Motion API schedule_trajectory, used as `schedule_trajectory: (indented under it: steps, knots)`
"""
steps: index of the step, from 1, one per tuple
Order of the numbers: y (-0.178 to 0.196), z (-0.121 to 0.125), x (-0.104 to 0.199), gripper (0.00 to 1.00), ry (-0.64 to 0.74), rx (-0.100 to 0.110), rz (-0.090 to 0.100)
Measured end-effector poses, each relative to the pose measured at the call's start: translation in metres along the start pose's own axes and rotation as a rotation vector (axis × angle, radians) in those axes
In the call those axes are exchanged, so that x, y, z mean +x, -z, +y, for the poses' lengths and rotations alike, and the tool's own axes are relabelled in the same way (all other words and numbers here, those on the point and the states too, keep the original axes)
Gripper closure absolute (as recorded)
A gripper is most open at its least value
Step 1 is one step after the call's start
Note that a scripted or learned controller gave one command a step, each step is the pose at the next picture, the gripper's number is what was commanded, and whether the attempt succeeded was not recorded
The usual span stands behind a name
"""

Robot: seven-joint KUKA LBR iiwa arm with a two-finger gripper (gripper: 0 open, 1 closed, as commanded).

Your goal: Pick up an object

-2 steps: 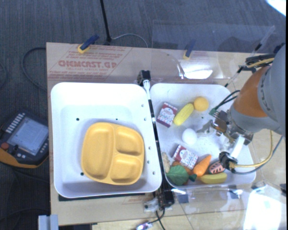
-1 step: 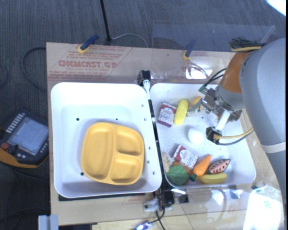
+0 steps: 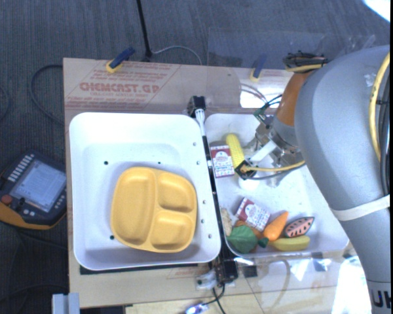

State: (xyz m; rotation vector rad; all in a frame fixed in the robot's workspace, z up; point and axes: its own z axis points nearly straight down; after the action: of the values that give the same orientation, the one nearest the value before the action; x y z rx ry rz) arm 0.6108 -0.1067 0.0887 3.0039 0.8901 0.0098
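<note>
Corn cob (image 3: pixel 235 149) lies near the upper left corner of the right bin (image 3: pixel 283 197), with a red carton (image 3: pixel 221 160) just beside it on the left; it looks the likeliest target. Just right of the cob the gripper (image 3: pixel 267 150) hangs low over the bin floor. Whether it is open or closed cannot be told, and nothing shows as held. The step appears to be the approach. The next move calls for centring over the cob, clear of the carton.

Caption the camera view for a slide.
Gripper over the right bin by the corn; yellow tray in the left bin.
</note>
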Motion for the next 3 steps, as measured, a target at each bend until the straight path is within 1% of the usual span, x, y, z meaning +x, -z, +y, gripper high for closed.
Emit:
schedule_trajectory:
  steps: [1, 2, 3]
  knots:
    - [0.000, 0.000, 0.015, 0.00, -0.294, 0.003, -0.003]
    - [0.011, 0.000, 0.016, 1.00, -0.292, 0.001, -0.003]
    - [0.010, 0.000, 0.016, 0.00, -0.292, 0.002, -0.003]
